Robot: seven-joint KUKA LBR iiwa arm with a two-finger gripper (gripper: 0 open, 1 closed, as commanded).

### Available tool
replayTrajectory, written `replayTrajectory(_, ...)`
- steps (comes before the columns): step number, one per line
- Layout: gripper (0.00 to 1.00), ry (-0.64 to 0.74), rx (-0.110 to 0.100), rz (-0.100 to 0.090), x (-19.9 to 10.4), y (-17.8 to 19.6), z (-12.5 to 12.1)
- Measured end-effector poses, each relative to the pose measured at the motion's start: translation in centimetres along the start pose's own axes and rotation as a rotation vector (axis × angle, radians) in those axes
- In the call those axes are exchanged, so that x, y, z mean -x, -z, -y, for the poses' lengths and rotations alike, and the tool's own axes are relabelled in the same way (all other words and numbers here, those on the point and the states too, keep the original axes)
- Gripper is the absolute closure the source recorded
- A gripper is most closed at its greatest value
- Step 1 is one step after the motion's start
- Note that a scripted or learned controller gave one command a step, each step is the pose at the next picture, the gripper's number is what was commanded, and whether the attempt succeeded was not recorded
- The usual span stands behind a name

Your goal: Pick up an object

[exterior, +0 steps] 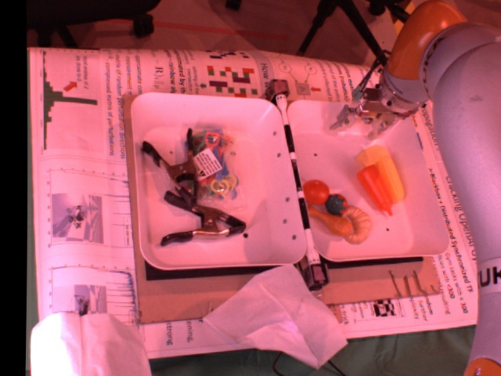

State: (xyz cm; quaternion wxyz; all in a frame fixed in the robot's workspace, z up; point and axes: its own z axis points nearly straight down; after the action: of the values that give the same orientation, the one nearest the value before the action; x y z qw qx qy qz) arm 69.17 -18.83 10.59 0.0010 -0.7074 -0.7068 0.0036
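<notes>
We see gripper (362,121) above right bin (415,237) far edge, fingers spread, holding nothing; orange carrot (376,187), tomato (316,191) lie nearby.

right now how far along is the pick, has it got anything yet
Nothing looks picked yet. The gripper sits over the upper edge of the right bin with nothing visible in it. The orange and yellow toy and the red ball lie on the bin floor, and the black tool lies in the left bin. Left to do: descend on an object, close, lift.
</notes>
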Motion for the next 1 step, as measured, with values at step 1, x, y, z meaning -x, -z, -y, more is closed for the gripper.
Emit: replayTrajectory(1, 1.00, -0.002, 0.004, -0.004, -0.16, 1.23, -0.16)
